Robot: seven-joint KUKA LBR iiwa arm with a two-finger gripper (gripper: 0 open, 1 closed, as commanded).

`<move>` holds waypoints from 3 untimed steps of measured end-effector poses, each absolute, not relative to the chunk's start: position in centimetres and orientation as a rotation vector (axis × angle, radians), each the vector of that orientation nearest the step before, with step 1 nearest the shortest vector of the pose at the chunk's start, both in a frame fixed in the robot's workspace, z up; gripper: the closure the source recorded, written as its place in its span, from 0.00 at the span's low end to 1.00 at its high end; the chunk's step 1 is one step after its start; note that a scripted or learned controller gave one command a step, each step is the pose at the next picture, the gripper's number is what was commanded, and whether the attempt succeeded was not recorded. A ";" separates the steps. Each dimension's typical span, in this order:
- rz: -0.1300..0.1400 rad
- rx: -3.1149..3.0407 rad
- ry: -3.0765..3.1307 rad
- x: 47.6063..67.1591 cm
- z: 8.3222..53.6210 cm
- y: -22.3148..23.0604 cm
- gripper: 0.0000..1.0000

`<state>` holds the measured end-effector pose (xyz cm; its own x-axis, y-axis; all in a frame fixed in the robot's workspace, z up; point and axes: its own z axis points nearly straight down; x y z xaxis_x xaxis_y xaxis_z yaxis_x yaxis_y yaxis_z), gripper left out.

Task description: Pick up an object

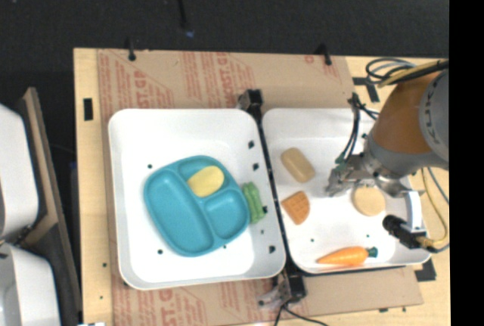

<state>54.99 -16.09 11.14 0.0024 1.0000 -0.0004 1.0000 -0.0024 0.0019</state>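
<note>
Nearest the lens, along the near wall of the right white bin (318,124): orange carrot with green top (344,257). Toward its middle: waffle-patterned orange piece (296,207), tan oblong bread roll (298,165), pale round cookie (368,201). Grey two-finger gripper (342,182) low over the floor beside the cookie; finger state impossible to tell. Left of that bin: blue divided plate (181,215) with yellow lump (205,181).

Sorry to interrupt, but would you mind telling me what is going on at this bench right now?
The arm reaches in over the right bin, its hand low among toy foods: a tan bread piece, an orange waffle, a pale round biscuit and a carrot. I see nothing between its fingers, so no pick yet. The left bin holds a blue divided plate with a yellow piece on it and a green item beside it.
</note>
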 end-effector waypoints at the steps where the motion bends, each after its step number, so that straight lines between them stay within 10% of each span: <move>1: 0.005 2.218 2.217 55.2 17.5 -16.2 1.00; 3: 0.002 2.221 2.220 55.6 24.6 -16.8 1.00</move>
